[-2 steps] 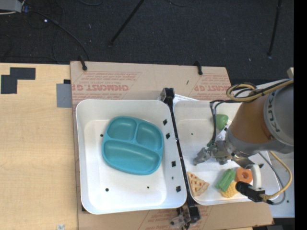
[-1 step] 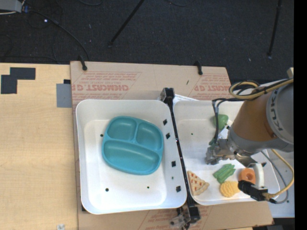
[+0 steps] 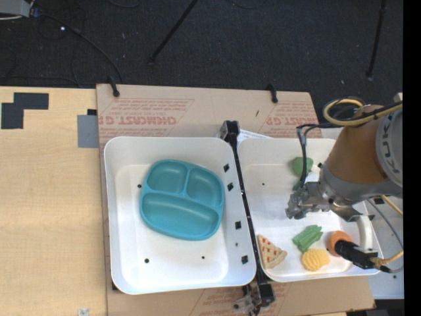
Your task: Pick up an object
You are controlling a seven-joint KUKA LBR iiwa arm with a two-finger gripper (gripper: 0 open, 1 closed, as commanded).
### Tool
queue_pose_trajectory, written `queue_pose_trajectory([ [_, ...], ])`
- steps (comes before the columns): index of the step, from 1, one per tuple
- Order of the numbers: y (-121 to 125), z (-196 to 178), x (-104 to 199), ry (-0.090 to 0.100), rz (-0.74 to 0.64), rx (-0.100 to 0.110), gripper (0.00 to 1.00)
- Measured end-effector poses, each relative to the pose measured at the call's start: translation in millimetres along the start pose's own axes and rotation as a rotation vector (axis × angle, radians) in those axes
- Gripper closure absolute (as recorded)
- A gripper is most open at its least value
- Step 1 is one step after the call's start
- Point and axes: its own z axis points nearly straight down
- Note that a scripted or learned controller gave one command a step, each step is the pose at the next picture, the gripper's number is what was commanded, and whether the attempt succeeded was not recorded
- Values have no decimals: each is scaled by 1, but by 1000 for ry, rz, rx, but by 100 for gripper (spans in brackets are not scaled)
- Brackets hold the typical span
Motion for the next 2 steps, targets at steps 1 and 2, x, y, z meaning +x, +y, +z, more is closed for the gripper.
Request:
queue_pose_trajectory([
  [1,4,-60,-9,-1,1,-3,100],
  [2,12,-109,-4,-1,0,-2,100],
])
